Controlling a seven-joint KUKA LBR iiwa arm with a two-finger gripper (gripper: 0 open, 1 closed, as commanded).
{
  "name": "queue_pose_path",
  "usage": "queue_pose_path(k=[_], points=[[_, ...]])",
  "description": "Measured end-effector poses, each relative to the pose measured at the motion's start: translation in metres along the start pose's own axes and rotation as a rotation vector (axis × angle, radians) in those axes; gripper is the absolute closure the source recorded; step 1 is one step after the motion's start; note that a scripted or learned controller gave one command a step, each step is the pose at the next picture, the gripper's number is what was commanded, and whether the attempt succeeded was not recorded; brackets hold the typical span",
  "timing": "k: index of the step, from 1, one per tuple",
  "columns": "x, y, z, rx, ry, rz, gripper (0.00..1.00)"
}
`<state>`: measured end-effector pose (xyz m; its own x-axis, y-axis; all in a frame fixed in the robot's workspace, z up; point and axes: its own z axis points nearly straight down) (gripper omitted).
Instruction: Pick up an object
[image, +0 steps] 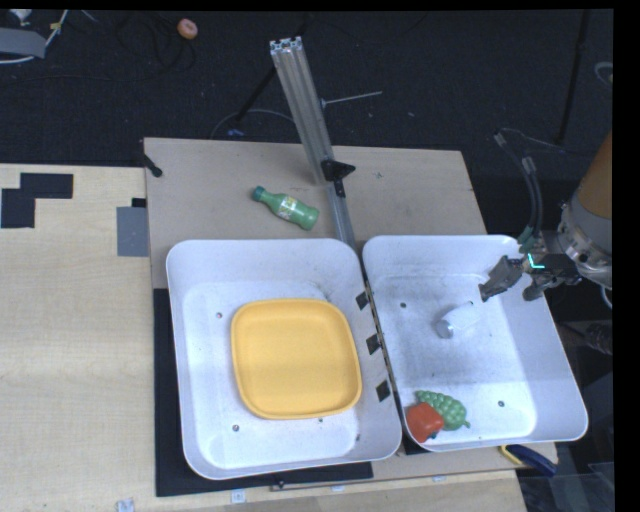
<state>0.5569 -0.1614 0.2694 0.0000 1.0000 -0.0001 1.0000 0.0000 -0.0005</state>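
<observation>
My gripper (520, 281) hangs over the right edge of the right bin (540, 400), its two dark fingers spread apart and open with nothing between them. A small pale grey object (450, 322) lies in the middle of that bin, to the left of and below the gripper. A red and green toy fruit (432, 417) rests at the bin's near left corner. A square yellow plate (295, 357) lies flat in the left bin (195, 300).
A green bottle (287, 207) lies on its side on the bench behind the left bin. A slanted aluminium bar (308, 100) rises from behind the spot where the two bins meet. Black clips (372, 343) join the bins.
</observation>
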Motion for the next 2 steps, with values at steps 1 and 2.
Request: queue_pose_path(k=[1, 2], points=[[0.000, 0.000, 0.000, 0.000, 0.000, 0.000, 0.00], [-0.001, -0.001, 0.043, 0.004, 0.001, -0.001, 0.00]])
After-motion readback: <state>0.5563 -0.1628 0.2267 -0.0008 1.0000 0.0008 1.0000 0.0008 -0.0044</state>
